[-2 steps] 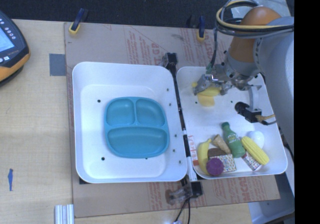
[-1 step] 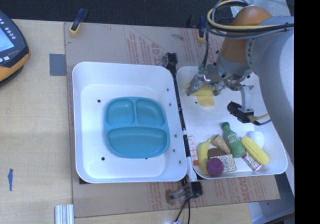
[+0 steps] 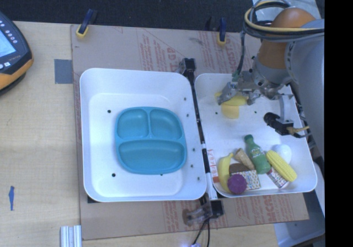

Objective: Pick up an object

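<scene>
Two shallow white bins sit side by side on the tabletop point(image 3: 38, 130), over a sheet of cardboard point(image 3: 143, 53). The left bin point(image 3: 94, 182) holds a blue divided plate point(image 3: 150, 140), lying flat near its middle with three compartments facing up.

The right bin point(image 3: 212, 130) carries the toys. In its upper part lies a yellow block point(image 3: 232, 108), directly under the gripper point(image 3: 238, 92), which reaches in from the right below the arm's orange band point(image 3: 291, 20). The jaws stand over the block's top edge, but whether they are spread or pinching it I cannot tell from this slant; the block may be touching them.

The other toys are crowded into the bin's lower corner: a banana point(image 3: 223, 167) beside the dividing wall, a purple ball point(image 3: 237, 184) just below it, a green bottle point(image 3: 256, 154) lying tilted, a corn cob point(image 3: 281, 165) to its right, and a small white egg-like piece point(image 3: 282, 151) above the corn. A small printed box point(image 3: 251, 180) lies between the ball and the corn.
</scene>
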